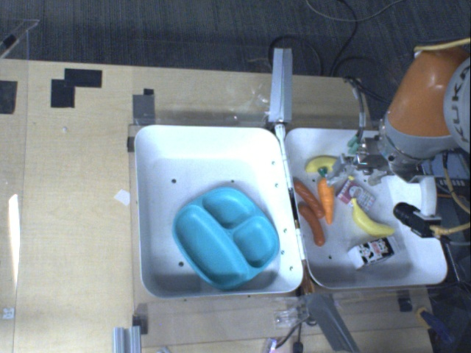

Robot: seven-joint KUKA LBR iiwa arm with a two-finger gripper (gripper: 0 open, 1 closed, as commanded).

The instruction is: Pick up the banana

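Pincer (352, 166) grip unclear, carrot (325, 199) and sausage (309, 210) just below-left, banana (370, 222) below, lay diagonal, upper-left to lower-right.

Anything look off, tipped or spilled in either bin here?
Nothing spilled or damaged. The blue tray sits askew in the left bin. In the right bin, the banana, carrot and sausages lie loosely jumbled, as expected.

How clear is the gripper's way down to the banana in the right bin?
Probably clear. The banana lies exposed on the floor of the right bin, nothing on top, apart from the carrot and the small carton. The gripper hovers close above the bin.
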